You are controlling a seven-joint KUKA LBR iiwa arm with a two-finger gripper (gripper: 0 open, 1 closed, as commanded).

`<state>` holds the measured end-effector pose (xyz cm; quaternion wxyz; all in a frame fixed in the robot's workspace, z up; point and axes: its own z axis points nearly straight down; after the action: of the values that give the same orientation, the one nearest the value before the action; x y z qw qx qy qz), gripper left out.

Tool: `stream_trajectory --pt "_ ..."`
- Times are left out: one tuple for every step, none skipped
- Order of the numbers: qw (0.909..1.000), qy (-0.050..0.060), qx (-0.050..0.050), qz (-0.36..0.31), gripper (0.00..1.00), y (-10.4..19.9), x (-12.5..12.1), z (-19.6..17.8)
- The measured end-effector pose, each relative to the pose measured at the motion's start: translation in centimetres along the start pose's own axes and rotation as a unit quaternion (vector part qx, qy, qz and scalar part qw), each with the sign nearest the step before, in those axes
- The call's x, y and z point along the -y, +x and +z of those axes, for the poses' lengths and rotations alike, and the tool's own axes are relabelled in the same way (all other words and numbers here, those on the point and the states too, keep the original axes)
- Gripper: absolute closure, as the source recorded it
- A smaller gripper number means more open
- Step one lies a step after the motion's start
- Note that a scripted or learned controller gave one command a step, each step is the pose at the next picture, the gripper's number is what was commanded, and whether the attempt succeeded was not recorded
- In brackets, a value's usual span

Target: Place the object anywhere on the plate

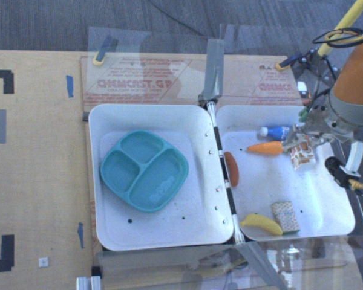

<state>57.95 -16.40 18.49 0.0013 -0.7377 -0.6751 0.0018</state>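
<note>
Camera view has my gripper (300, 142) low in the right bin (327, 222), grip unreadable, beside a small carton (302, 156); the teal plate (144, 170) awaits, so placement remains undone.

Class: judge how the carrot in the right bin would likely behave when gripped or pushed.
The carrot looks smooth and tapered, so it may slip toward its thin end. Lying on its side, round-bodied, it would probably roll if nudged. It looks like light toy plastic.
</note>
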Motion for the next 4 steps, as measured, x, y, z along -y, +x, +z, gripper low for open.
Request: stream_trajectory --pt "0.9999 -0.001 0.000 -0.014 1.00 8.5 -4.7 -0.7" --pt "1.0000 0.001 0.000 0.003 1.00 16.8 -1.7 -1.0" --pt "1.0000 0.000 0.000 0.006 1.00 26.4 0.2 -5.1" --pt "1.0000 0.001 0.001 0.000 1.00 32.3 2.9 -1.4"
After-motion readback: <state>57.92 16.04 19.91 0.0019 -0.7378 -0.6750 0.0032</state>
